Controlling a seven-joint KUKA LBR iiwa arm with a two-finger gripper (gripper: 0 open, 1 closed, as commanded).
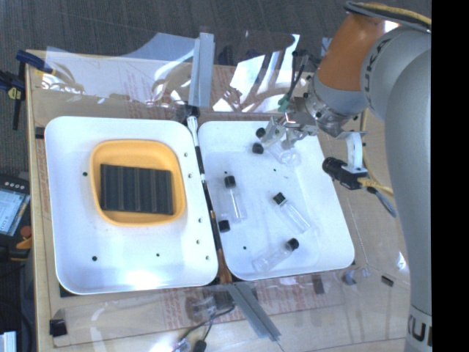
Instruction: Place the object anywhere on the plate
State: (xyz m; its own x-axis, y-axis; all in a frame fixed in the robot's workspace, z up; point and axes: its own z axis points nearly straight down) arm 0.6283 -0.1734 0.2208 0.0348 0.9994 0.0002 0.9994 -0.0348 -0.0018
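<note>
Vials are lying scattered across the right bin [333, 251], clear little tubes with black caps, and none is sitting on the yellow plate [137, 153] in the left bin [66, 255], so the placing is, by my reading, not yet done. The plate is resting in the middle of its bin with a dark ribbed insert [137, 187] filling its hollow, presumably so that the arm, reaching in from the right, is carrying things across the divide between the bins. The gripper [284, 132] is hanging over the far part of the right bin, just above a vial [287, 152] lying near that bin's far edge, with a black cap [258, 149] just beside it on the left; the metal parts and the clear glass are blurring together there, so I cannot tell whether the gripper is gripping anything. Other vials are lying nearer the camera: one [233, 196] close to the bin's left wall, one [291, 210] toward the middle, one [275, 254] near the front edge. They are all lying flat, likely because such tubes roll and tip easily. As for writing, pale letters are showing on the arm's grey housing at the lower right, too cut off to read, and faint reddish print is running along the bench under clear sheeting, illegible
</note>
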